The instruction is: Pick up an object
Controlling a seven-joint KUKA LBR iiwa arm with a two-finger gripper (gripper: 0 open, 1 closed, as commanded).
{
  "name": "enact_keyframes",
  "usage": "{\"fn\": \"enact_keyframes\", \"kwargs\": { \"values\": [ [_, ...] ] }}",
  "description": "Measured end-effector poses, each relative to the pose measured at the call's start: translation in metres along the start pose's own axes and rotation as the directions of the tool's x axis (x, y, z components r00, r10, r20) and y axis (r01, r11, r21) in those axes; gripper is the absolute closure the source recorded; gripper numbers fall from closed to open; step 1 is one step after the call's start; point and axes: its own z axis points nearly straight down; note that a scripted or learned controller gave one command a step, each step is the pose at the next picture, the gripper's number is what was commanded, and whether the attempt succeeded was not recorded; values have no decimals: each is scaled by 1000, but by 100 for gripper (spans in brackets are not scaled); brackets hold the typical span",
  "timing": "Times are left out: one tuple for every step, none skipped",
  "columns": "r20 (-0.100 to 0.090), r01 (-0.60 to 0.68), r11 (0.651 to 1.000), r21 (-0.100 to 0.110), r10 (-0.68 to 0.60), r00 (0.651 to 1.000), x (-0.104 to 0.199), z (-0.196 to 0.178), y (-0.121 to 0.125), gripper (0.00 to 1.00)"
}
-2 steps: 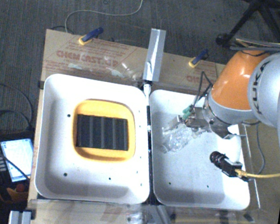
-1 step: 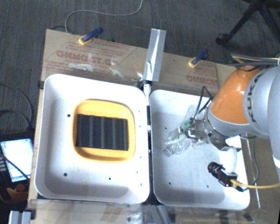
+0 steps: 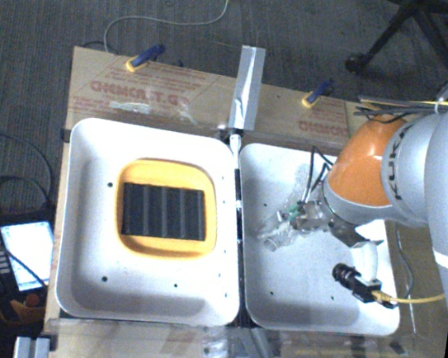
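Gripper low in the right bin

The gripper [image 3: 308, 216], centre-right of frame, touches a clear crumpled plastic object [image 3: 279, 231]; its grasp cannot be told.

arm [image 3: 439, 164]: grey | wrist band [image 3: 363, 166]: orange | cable [image 3: 418, 301]: yellow
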Motion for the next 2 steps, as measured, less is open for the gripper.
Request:
{"fn": "enact_keyframes", "kwargs": {
  "values": [
    [-3,-1,1000,0,1,1000,1,-9,0,100],
    [2,-50,999,7,50,999,12,-133,50,100]
  ]
}}
